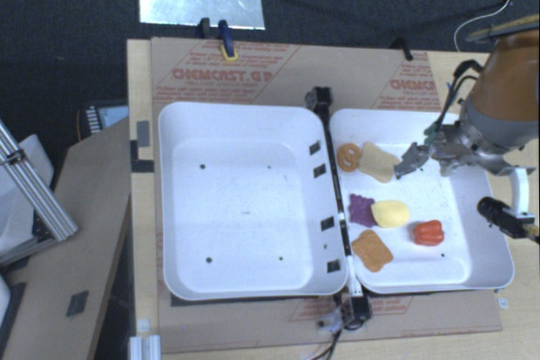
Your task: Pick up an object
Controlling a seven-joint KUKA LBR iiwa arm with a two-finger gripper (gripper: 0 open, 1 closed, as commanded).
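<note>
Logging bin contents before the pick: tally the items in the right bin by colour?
Orange or tan: 3, ring, pale wedge, flat piece
Purple: 1, purple item
Yellow: 1, yellow item
Red: 1, red pepper
Total: 6, all in the right bin.

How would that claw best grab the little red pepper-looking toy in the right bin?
Likely straight down from above, closing across the small red pepper-shaped toy's rounded body. It lies apart from the yellow lemon-shaped toy, with bare floor of the white right bin around it.
</note>
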